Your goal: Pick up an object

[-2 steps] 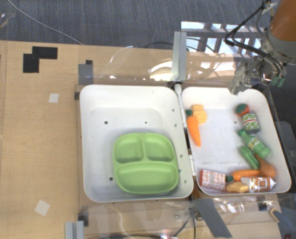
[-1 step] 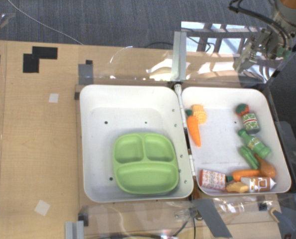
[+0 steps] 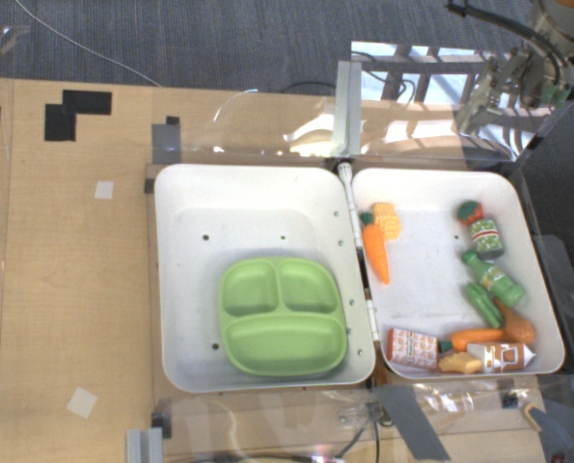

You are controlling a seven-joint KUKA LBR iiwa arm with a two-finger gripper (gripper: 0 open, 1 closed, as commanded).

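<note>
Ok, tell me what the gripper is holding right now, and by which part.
Nothing: the gripper hangs above the bench beyond the right bin, with no object between its fingers.

Colours on the bench

Both bins (image 3: 171, 287) are white; the lower middle holds a light green plate (image 3: 282, 314). Right of centre lies an orange carrot (image 3: 375, 254) beside a yellow corn piece (image 3: 387, 221); at right, green bottles (image 3: 494, 283) and a red-and-white packet (image 3: 414, 347). The bench (image 3: 65, 287) is tan with black squares at upper left.
</note>
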